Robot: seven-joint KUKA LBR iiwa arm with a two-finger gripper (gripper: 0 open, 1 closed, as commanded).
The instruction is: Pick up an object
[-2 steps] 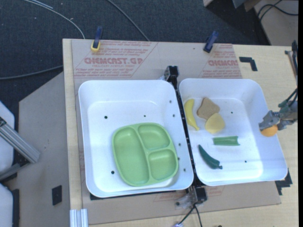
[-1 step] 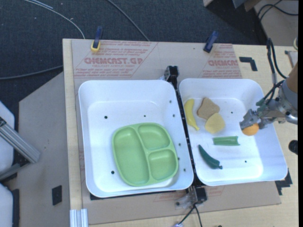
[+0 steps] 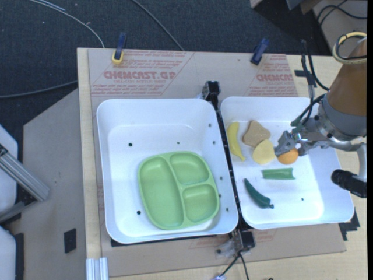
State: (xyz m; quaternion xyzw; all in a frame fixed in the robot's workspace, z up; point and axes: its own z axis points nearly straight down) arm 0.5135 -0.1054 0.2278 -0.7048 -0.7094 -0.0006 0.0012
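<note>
The right bin [image 3: 326, 206] holds several toy foods. A yellow banana [image 3: 235, 140] lies by its left wall, with a brown bread-like piece [image 3: 255, 133] and a pale yellow round piece [image 3: 263, 152] beside it. A small orange ball [image 3: 287, 157] sits just right of the yellow piece. My gripper [image 3: 289, 143] is directly over the orange ball and hides its top. A light green strip [image 3: 278, 174] lies below the ball, and a dark green pod [image 3: 257, 193] lies nearer the front.
The left bin [image 3: 116, 121] holds a green divided plate [image 3: 178, 188]. A black clamp [image 3: 211, 90] sits where the two bins meet at the back. Blue clips [image 3: 259, 51] hold the cardboard base at the far edge.
</note>
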